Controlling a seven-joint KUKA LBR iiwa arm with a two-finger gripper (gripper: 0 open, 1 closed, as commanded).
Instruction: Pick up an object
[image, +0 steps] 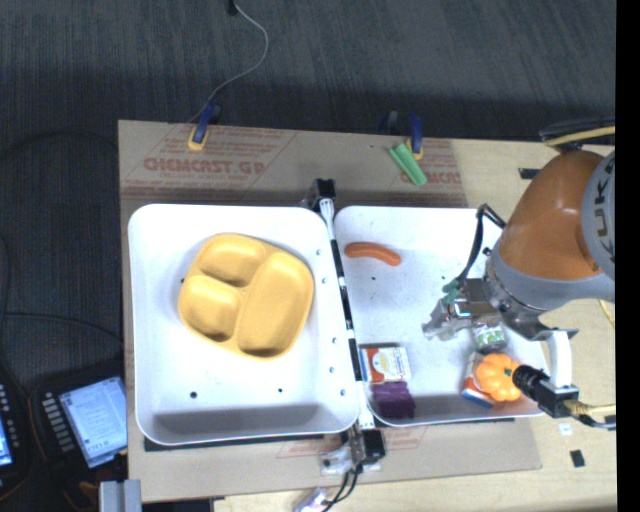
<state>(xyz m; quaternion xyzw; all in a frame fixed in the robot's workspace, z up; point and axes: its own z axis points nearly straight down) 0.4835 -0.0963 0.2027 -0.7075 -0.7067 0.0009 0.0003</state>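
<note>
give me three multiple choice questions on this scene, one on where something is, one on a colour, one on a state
1. Where does the yellow divided plate lie?
A. in the left bin
B. in the right bin
C. on the cardboard outside the bins

2. What colour is the block by the right bin's front edge?
A. green
B. purple
C. white

3. How does the sausage lie?
A. between the hand's fingers
B. loose on the bin floor
C. on the yellow plate

Answers:
1 A, it sits on the left bin's floor.
2 B, it is dark purple.
3 B, it rests alone at the back of the right bin, apart from the hand.
</note>
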